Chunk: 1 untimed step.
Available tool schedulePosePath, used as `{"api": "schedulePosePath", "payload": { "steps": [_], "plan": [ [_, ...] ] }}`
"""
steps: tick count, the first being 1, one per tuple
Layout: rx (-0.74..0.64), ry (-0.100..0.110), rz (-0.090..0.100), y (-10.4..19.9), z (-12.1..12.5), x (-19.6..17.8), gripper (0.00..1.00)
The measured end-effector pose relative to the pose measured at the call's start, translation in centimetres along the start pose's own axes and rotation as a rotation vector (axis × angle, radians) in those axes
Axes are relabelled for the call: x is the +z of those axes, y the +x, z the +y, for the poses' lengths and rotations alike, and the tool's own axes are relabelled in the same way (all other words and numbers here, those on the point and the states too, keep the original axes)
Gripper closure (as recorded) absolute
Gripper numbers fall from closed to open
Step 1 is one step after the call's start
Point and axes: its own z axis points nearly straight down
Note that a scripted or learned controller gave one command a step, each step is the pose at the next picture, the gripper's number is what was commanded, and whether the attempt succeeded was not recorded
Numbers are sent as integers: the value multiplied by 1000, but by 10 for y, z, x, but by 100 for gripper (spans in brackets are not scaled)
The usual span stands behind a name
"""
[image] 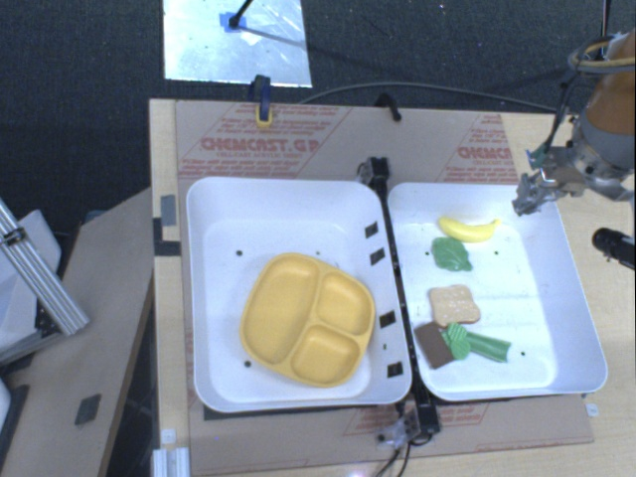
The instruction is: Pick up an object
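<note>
White bins, two, shallow, side by side on a bench.

Item 1. Gripper (528,197): on a grey arm with an orange band, poised over the far right corner of the right-hand bin (556,296). Nothing is seen between its fingers; how far the jaws stand apart cannot be told, the tips being small and dark against the rim.

Item 2. Banana (469,229): yellow, curved, smooth toy fruit; the nearest thing to the jaws, a little to their left and toward the front of the bin. Lies flat on the bin floor, ends turned up toward the far wall. Judged the likeliest object to pick.

Item 3. Green leafy piece (451,255): just in front of the banana, close but apparently apart from it.

Item 4. Tan cracker-like square (454,305): farther from the jaws, mid-bin.

Item 5. Brown slab (432,345) and green stalk-shaped toy (477,345): farthest from the jaws, touching or overlapping at the front of the bin.

Item 6. Yellow divided tray (308,318): in the left-hand bin (229,217), well apart from the jaws.

Risks, judged:
- Descent where the jaws now hang would meet the bin wall or bare floor, not an object.
- The banana's rounded, slick curve may squirt out if pinched across its bend or near a tip.
- A close on the banana's front side could catch the leafy piece as well.
- A flat, low object leaves little to grip; fingers may scrape the floor.
</note>
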Motion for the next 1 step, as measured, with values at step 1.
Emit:
{"api": "schedulePosePath", "payload": {
  "steps": [1],
  "plan": [
    [0, 2, 0, 0, 1, -26, 100]
  ]
}}
